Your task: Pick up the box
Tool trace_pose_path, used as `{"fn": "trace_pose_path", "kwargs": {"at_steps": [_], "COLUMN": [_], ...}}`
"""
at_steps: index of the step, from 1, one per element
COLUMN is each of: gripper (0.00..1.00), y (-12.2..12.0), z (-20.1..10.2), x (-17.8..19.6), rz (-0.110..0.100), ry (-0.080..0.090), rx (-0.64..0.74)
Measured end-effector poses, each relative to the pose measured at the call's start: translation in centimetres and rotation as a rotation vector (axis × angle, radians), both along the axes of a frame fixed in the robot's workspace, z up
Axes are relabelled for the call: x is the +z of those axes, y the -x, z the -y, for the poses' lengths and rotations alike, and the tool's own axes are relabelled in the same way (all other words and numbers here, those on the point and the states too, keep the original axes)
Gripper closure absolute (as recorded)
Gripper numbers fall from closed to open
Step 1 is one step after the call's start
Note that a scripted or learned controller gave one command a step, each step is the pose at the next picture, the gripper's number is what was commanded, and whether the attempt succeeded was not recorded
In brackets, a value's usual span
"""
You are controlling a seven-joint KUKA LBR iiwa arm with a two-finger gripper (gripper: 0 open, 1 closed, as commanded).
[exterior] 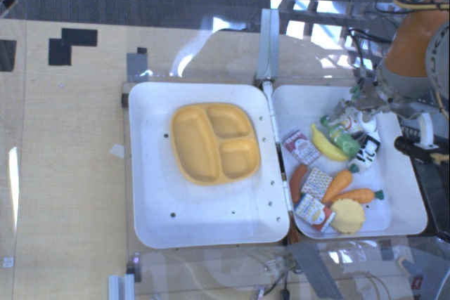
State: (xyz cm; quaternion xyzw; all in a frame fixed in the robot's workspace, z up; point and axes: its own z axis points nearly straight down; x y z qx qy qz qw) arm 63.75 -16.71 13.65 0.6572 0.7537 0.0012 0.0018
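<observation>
The box [300, 148] is a little red and white carton that lies flat in the right bin [415, 220], close to the bin's left wall, just beside the banana [328, 145] and just above a carrot [298, 183]. It looks light and a bit soft, like thin card that could squash, so I think a gentle pinch across its two short sides from above would work best. The gripper [354, 113] hangs over the toys near the bin's back edge, and I cannot tell what its pincer is doing from here.
</observation>
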Motion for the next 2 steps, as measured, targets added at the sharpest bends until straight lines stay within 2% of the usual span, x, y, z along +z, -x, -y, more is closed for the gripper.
{"fn": "trace_pose_path", "kwargs": {"at_steps": [1, 2], "gripper": [0.00, 0.00], "y": [1.2, 2.1], "z": [-5.6, -6.6], "x": [1.4, -3.9], "rz": [0.001, 0.021], "ry": [0.000, 0.004], "rx": [0.041, 0.160]}}
